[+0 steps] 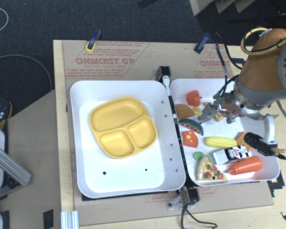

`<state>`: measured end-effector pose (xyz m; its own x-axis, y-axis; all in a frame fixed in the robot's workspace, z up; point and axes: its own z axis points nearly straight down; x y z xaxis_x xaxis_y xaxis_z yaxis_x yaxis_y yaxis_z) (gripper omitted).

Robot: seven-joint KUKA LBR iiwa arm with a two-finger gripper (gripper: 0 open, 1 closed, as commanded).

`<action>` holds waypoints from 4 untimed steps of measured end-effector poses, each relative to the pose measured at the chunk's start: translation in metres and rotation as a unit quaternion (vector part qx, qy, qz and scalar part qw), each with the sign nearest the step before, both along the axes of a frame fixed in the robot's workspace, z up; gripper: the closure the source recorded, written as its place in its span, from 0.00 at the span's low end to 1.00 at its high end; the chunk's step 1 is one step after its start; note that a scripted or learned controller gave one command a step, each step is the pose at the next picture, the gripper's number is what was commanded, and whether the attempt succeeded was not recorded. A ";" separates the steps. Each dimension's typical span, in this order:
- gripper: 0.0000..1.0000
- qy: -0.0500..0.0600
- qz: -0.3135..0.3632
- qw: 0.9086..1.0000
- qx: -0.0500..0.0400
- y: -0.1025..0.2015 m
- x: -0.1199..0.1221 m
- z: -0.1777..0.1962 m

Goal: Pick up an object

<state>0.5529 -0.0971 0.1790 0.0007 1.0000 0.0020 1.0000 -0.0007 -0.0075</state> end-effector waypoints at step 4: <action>1.00 -0.006 0.001 1.000 -0.002 0.004 0.012 -0.038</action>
